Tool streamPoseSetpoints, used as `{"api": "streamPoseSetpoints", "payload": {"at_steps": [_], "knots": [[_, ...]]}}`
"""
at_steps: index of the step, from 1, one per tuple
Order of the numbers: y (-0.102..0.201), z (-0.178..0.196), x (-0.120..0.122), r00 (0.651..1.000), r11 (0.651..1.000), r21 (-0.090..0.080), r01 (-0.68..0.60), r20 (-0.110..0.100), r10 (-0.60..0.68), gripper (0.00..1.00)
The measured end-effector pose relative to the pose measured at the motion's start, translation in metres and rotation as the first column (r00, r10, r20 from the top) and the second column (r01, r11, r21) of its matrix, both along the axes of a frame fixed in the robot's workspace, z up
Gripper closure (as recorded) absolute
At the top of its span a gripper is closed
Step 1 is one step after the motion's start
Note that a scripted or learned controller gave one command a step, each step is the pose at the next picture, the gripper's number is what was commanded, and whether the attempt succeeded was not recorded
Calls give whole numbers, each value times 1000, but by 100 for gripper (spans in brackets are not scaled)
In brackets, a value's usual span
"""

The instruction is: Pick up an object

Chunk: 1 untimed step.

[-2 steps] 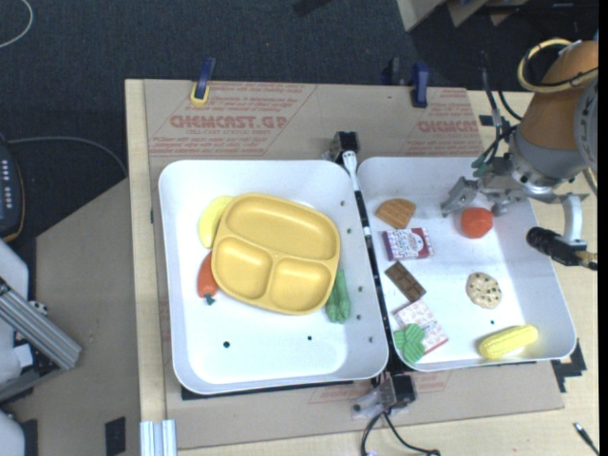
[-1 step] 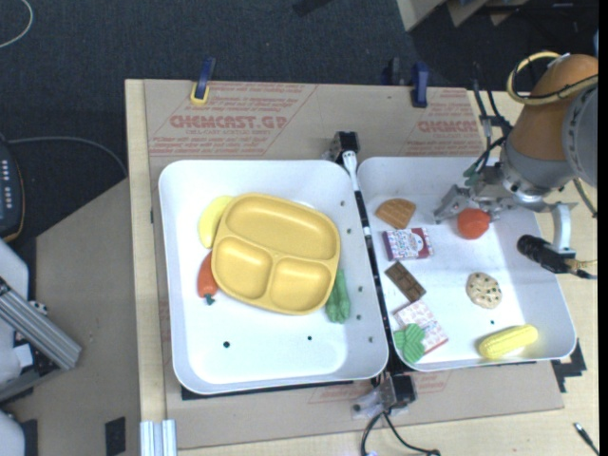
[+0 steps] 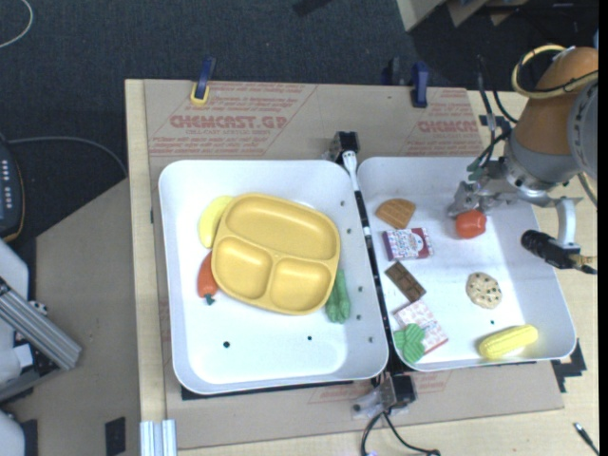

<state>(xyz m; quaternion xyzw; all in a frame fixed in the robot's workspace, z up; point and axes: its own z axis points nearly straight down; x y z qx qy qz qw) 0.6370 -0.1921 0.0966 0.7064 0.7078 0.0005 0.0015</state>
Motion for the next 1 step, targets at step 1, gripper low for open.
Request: {"api": "streamPoseSetpoints", "payload": {"at_steps": [1], "knots": [[-10, 55, 1, 1000, 1000, -2, 2, 5, -2, 100]]}}
